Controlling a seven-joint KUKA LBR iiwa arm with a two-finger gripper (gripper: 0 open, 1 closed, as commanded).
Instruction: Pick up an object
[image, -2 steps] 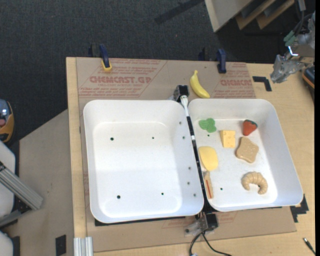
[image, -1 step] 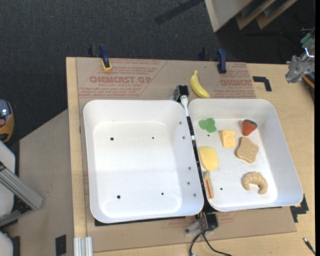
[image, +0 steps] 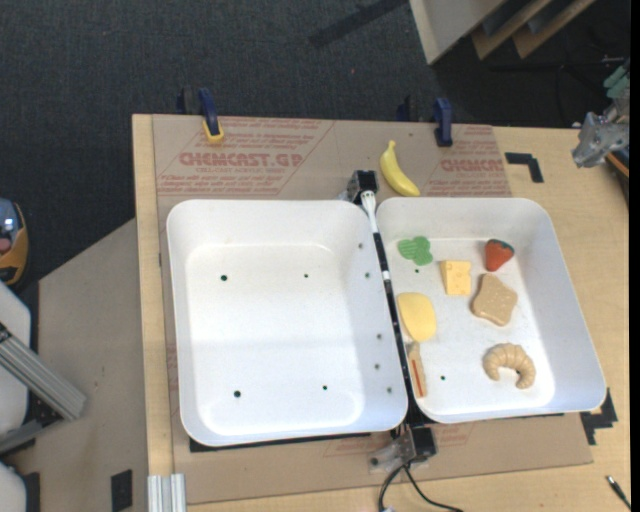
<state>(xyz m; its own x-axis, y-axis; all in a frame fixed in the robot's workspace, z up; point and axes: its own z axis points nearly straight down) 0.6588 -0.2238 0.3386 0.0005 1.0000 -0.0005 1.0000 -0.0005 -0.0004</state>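
Two white bins on worktop (image: 150, 300). Tool (image: 600, 135) at far right edge, off bins, arm barely entering (open or closed: cannot tell). Right bin (image: 560, 300): croissant (image: 510, 364), strawberry (image: 498, 254).

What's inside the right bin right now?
In the right bin: green piece, strawberry, cheese wedge, bread slice, yellow piece, croissant. Anything beneath them is covered.

Single fixed cam, mounted above the desk (image: 300, 150), looking down at a slant. Far enough out to frame both white bins whole: left bin (image: 200, 330), right bin (image: 570, 330), side by side mid-frame. Dark floor (image: 100, 60) visible past the desk's far and left edges.
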